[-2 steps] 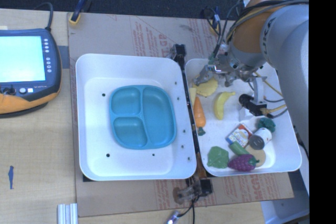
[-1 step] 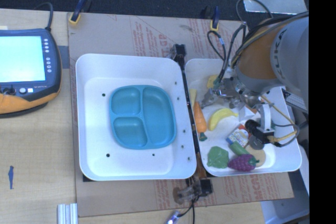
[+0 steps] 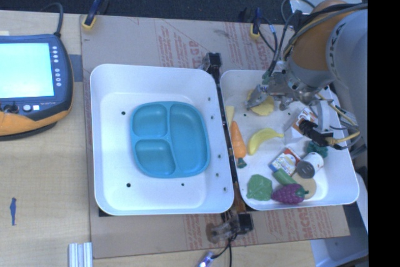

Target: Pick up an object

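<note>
Two white bins sit side by side on the bench, and I am looking down on them at a slant. The left bin (image 3: pixel 100 134) holds a blue divided plate (image 3: pixel 169 139) near its middle. The right bin (image 3: pixel 350 191) carries the toys. From here I see the arm (image 3: pixel 325 40) reaching in over the right bin's far edge, and its gripper (image 3: pixel 267 92) sits low near the far left corner of that bin, just above or touching a pale yellow piece (image 3: pixel 263 109); I cannot tell whether the gripper is open or closed, nor whether it holds anything. A carrot (image 3: pixel 238 140) lies along the bin's left edge, with a banana (image 3: pixel 263 139) just beside it toward the middle. Along the near edge I make out a green leafy vegetable (image 3: pixel 259 187) and a bunch of purple grapes (image 3: pixel 289 194) side by side. A small carton (image 3: pixel 284 162) and a little can (image 3: pixel 309 166) lie near the middle. A handheld control screen (image 3: pixel 31 81) rests at the bench's left edge.
</note>
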Robot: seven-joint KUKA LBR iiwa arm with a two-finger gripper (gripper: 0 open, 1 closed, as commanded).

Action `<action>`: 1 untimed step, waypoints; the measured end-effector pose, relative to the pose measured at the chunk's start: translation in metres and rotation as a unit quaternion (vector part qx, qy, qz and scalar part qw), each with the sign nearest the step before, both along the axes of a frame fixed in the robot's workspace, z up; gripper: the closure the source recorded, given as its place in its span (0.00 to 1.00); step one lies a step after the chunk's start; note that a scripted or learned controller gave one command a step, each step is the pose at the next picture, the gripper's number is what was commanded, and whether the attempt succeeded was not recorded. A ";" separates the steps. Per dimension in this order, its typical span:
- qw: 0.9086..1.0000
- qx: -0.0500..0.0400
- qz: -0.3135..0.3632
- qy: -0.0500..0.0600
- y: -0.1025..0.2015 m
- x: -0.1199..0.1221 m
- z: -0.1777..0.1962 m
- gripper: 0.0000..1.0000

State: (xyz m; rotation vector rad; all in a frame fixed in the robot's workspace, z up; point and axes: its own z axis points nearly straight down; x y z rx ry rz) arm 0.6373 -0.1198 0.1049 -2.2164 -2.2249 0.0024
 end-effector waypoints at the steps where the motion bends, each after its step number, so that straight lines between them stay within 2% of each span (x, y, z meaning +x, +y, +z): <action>1: 1.000 0.000 0.000 0.000 0.002 0.019 -0.013 0.00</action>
